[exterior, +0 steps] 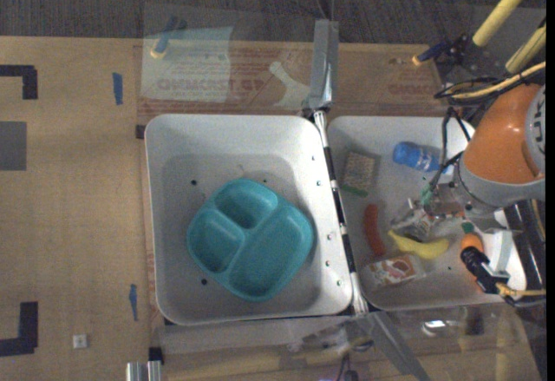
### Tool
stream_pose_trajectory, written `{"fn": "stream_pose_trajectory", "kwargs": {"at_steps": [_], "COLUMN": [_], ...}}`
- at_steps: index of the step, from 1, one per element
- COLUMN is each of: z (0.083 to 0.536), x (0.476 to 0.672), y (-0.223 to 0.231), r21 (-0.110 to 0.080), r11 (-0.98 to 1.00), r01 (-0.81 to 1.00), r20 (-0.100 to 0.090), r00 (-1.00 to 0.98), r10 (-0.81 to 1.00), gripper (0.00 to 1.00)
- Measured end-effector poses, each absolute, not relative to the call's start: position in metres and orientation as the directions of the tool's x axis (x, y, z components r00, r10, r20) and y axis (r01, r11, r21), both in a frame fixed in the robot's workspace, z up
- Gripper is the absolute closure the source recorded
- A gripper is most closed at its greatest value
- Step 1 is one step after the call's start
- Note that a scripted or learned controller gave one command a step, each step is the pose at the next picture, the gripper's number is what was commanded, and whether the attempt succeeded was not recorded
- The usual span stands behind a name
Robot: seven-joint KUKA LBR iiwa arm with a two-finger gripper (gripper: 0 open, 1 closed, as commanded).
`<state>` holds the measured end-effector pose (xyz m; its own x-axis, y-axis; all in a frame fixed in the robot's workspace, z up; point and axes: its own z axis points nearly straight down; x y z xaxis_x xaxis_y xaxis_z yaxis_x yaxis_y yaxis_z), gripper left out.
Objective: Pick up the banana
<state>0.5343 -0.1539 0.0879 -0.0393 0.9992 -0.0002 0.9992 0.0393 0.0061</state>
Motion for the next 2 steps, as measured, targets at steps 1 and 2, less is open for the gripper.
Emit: {"fn": "stream_pose_trajectory", "kwargs": {"at_steps": [1, 2], "z": [0.088, 0.092], "x": [0.483, 0.489], "y": [-0.136, -0.189], "r21": [0.011, 0.002], "r11": [-0.108, -0.153], "r01": [0.994, 0.988], "r20": [-0.001, 0.030], "r00": [0.108, 0.153], "r10": [0.994, 0.988], "gripper": [0.00, 0.00]}}
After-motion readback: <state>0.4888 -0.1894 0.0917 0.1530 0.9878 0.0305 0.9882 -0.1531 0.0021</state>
